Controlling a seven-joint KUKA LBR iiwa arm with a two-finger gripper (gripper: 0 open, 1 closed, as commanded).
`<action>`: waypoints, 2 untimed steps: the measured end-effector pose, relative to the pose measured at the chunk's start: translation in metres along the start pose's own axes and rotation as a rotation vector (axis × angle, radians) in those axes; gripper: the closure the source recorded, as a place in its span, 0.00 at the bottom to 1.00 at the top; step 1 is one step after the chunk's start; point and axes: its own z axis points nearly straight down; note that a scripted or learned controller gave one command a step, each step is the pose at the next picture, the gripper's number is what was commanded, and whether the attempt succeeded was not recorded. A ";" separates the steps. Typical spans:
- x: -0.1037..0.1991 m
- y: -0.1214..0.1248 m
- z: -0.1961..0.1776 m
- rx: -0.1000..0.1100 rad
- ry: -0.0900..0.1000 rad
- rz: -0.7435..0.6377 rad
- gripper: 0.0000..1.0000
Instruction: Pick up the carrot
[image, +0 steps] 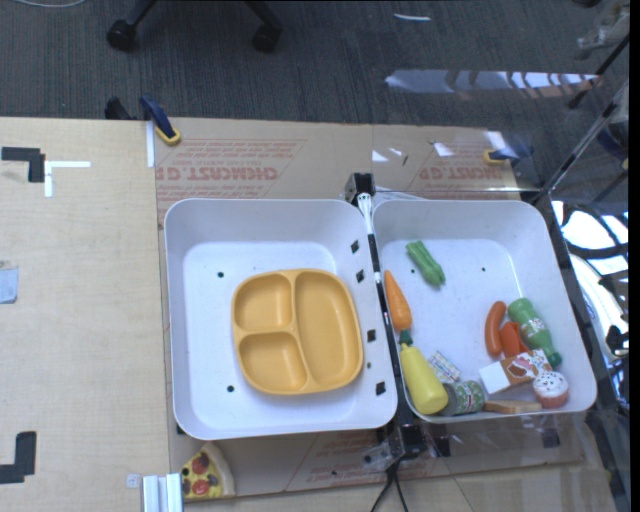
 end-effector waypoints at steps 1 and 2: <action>0.001 0.001 -0.009 -0.001 0.000 0.003 1.00; 0.001 0.001 -0.008 -0.001 -0.001 0.003 0.00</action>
